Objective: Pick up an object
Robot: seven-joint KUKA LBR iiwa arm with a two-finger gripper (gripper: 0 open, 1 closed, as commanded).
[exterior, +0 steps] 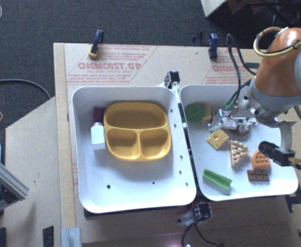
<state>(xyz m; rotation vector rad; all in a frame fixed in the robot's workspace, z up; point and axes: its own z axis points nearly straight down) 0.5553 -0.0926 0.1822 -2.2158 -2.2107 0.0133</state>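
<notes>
- The two white bins [88, 189] are looking like smooth, faintly glossy plastic.
- The yellow divided tray [136, 130] is showing a matt plastic finish.
- The gripper [232, 121] is gleaming like bare metal; just below it, the yellow holed block [218, 138] is appearing matt.
- The bench board [63, 112] is looking like paper-faced sheet.

The yellow tray [136, 130] hides most of a dark purple item [98, 112]; the arm [284, 66] runs off the right edge.
</notes>
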